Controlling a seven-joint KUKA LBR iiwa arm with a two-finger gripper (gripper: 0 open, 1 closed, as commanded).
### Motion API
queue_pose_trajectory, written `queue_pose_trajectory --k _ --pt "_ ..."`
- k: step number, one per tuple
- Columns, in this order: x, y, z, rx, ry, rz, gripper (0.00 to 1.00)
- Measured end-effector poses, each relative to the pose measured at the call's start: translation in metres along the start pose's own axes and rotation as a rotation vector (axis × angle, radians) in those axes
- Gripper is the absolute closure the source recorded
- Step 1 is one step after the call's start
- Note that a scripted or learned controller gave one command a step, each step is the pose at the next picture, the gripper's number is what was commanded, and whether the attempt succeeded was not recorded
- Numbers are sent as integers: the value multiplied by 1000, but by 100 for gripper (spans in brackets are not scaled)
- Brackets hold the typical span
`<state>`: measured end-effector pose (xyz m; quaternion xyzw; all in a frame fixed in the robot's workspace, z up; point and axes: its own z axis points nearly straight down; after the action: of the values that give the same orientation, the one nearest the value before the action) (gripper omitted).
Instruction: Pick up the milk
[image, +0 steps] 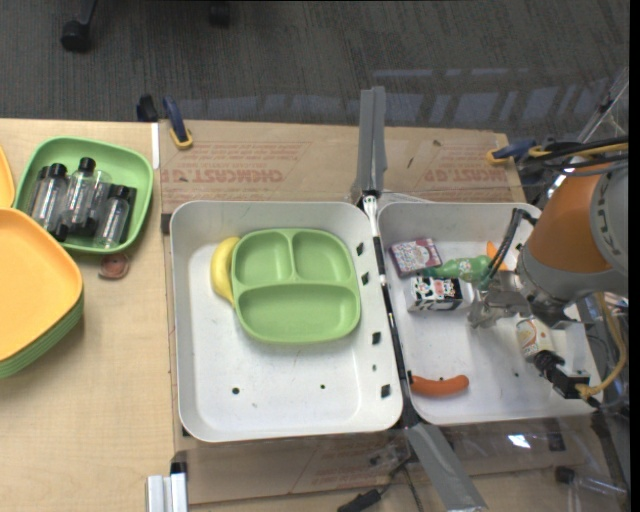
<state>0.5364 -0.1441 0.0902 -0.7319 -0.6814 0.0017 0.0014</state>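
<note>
The milk (437, 291) is a small carton with black and white cow patches. It lies on its side in the right bin (480, 400), near that bin's left wall. My gripper (484, 308) hangs low over the bin floor just right of the carton, a short gap away from it. Nothing shows in its grasp. The arm, with its orange band (578, 222), reaches in from the right above the bin's far right corner.
A green bottle (462, 267) lies just behind the milk, with a purple packet (415, 255) to its left and a small orange piece (492, 250) to its right. A red sausage (440, 383) lies near the front. The left bin (280, 390) holds a green divided plate (296, 284) and a yellow item (221, 268).
</note>
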Motion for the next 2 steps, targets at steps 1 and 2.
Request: queue_pose_trajectory --k 1,2 --pt "-17 -19 -16 -2 0 -193 100" --pt "-42 0 0 1 5 301 100"
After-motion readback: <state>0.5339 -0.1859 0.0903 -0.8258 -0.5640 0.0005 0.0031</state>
